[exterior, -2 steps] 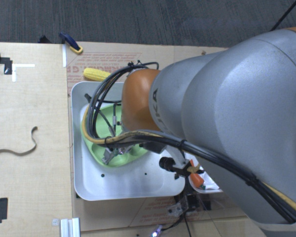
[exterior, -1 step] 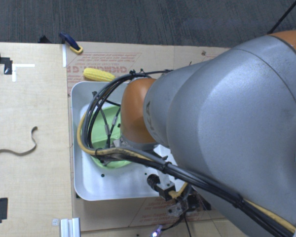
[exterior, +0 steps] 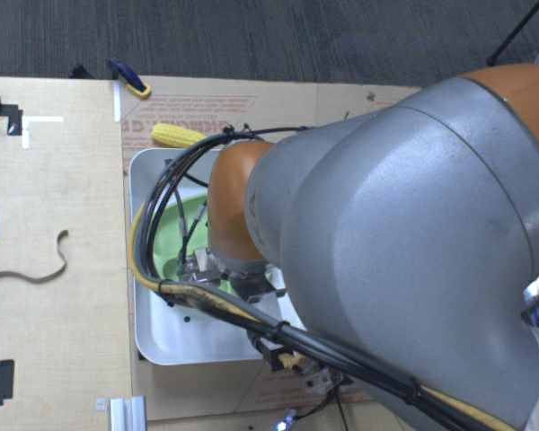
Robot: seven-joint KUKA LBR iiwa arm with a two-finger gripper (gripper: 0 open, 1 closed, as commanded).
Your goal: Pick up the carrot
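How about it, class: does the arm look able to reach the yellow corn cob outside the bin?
Probably yes, though not directly. The corn cob lies uncovered on the cardboard past the bin rim; the arm is down inside that bin, so it must lift over the rim first.

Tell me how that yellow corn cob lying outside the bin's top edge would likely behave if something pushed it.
The corn cob looks rounded and elongated, so it would probably roll if nudged across its length. It lies on flat cardboard beside the bin rim, with little to stop it. Its bumpy surface may give some grip, though its weight cannot be judged.
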